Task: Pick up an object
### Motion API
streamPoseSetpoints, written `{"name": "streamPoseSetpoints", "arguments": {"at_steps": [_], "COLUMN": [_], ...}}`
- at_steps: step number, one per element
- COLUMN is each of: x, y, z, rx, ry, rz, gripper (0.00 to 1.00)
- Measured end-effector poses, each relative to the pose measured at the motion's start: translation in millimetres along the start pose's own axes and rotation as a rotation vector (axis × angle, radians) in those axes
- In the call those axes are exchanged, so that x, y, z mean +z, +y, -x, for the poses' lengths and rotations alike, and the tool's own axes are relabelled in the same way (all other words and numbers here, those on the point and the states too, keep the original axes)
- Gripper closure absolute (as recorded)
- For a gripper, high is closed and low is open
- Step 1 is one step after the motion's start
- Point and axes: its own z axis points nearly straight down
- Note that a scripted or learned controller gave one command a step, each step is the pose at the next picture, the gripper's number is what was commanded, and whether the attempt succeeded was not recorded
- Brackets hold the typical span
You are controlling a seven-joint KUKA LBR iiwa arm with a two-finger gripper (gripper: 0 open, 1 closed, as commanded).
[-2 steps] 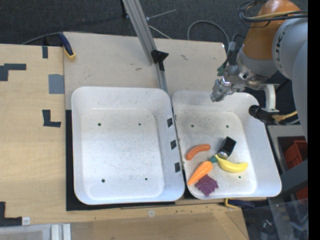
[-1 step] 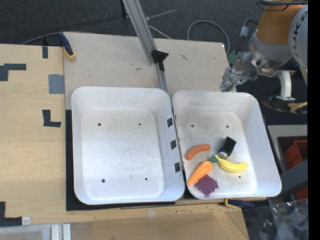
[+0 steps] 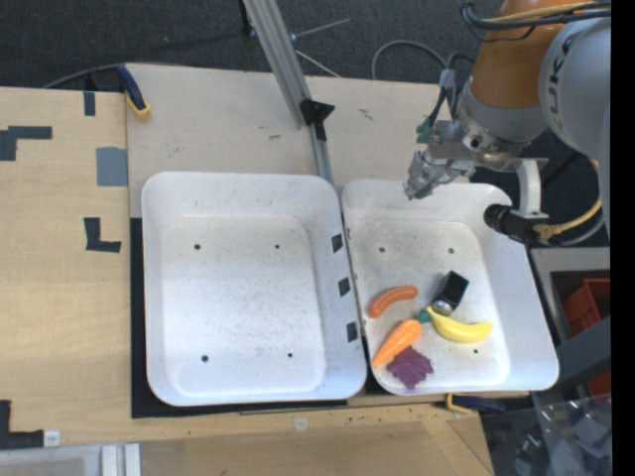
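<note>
Arm in from right, gripper (image 3: 421,186) above far rim of right bin (image 3: 516,365); claw state can't tell. Near end: curved yellow banana (image 3: 462,329), tapered carrot (image 3: 395,342), sausage (image 3: 393,298), knobbly purple grapes (image 3: 410,367), black block (image 3: 452,289).

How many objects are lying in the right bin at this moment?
5, all clustered in the right bin's near half: an orange sausage, a black block, a yellow banana, a carrot, and purple grapes nearest the front rim. None looks hidden.
</note>
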Motion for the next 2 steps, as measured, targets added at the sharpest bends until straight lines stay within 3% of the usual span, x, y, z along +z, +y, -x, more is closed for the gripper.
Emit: {"name": "streamPoseSetpoints", "arguments": {"at_steps": [2], "x": [34], "y": [-18], "z": [-115], "rx": [-0.002], "ry": [0.000], "rz": [-0.001], "gripper": [1.00]}}
